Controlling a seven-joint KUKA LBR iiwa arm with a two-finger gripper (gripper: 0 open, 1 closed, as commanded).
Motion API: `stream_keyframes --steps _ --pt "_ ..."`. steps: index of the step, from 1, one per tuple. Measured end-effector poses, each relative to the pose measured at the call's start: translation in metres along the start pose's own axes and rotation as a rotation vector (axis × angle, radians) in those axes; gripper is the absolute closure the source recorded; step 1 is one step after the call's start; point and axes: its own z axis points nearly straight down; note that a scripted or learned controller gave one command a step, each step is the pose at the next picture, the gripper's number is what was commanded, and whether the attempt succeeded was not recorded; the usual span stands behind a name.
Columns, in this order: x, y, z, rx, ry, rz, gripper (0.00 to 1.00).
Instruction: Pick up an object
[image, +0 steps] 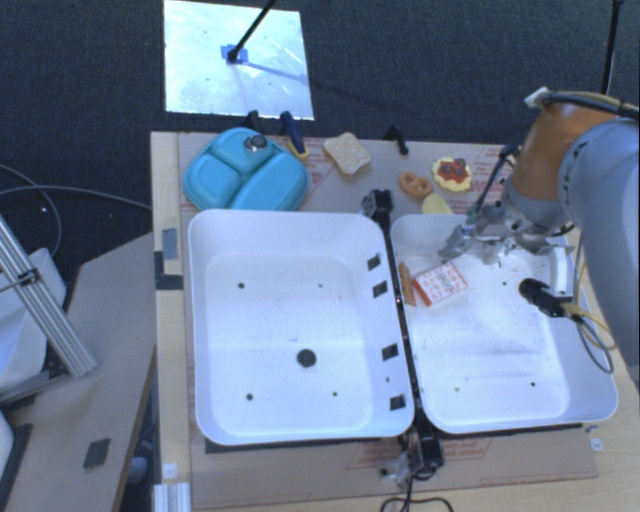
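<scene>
A dark disc (306, 357) lies in the left bin (215, 300). In the right bin (590, 400), a red-and-white card (438, 283) lies near the divider, just below the end effector (462, 241), whose opening I cannot tell. Behind on the counter (165, 200) sit a blue tray (245, 172) and toast (347, 153).

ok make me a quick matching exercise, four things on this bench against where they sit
Things:
1. red and white packet
2. blue divided plate
3. slice of toast
4. small dark disc

Places:
A. behind the left bin, at the bench's far left
B. in the left bin
C. in the right bin, near its left wall
D. behind the bins, right of the plate

Pairs: 1-C, 2-A, 3-D, 4-B
</scene>
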Motion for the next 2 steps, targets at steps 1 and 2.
stream_keyframes --steps 1,2 --pt "-0.011 -0.077 -0.001 0.005 0.002 0.001 0.00" --pt "-0.010 -0.073 -0.013 -0.003 0.000 -0.002 1.00"
